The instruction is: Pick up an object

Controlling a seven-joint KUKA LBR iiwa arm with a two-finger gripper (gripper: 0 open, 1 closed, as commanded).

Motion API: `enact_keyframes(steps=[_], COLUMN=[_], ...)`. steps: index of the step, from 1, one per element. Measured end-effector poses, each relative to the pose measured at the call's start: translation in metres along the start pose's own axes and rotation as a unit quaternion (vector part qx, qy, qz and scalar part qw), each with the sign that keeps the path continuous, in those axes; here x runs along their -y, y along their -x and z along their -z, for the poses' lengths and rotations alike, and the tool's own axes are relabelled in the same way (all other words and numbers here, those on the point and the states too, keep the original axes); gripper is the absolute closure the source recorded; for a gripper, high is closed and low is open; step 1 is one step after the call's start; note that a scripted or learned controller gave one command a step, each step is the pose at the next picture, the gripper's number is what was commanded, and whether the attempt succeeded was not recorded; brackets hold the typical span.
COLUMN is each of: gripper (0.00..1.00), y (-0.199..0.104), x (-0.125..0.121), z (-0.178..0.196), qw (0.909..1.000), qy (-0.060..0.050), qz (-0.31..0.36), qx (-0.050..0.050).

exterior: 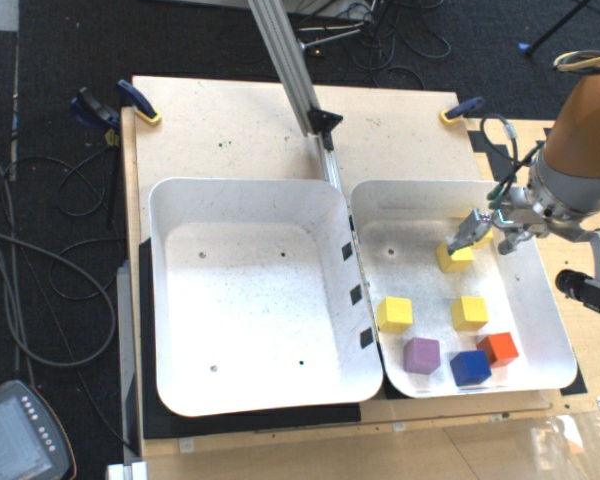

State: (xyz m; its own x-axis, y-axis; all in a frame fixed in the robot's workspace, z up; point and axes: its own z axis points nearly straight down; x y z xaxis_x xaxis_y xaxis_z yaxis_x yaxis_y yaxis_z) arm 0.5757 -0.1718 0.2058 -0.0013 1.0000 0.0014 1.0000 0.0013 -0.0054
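Observation:
My gripper hangs low over the upper part of the right bin, at the end of the grey and orange arm coming in from the right. Directly under and touching its tip lies a yellow block; the gripper hides part of it, and I cannot make out whether the block is gripped. Lower in the same bin lie two yellow cubes, a purple cube, a blue cube and an orange cube.
The left bin sits beside the right one, sharing a raised divider with black marks. A slanted metal rail ends at the bins' back edge. Blue and yellow clamps hold the bench corners.

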Motion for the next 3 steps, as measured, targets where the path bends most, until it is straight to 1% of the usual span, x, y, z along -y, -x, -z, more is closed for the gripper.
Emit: enact_keyframes(steps=[1, 2, 3], gripper=[0.00, 0.00, 0.00], y=[0.000, -0.006, -0.007], x=[-0.001, -0.001, -0.001], z=[0.002, -0.060, -0.113], qw=[1.0000, 1.0000, 1.0000], qy=[0.002, 0.000, 0.002], qz=[0.000, 0.000, -0.001], qx=[0.001, 0.000, 0.001])
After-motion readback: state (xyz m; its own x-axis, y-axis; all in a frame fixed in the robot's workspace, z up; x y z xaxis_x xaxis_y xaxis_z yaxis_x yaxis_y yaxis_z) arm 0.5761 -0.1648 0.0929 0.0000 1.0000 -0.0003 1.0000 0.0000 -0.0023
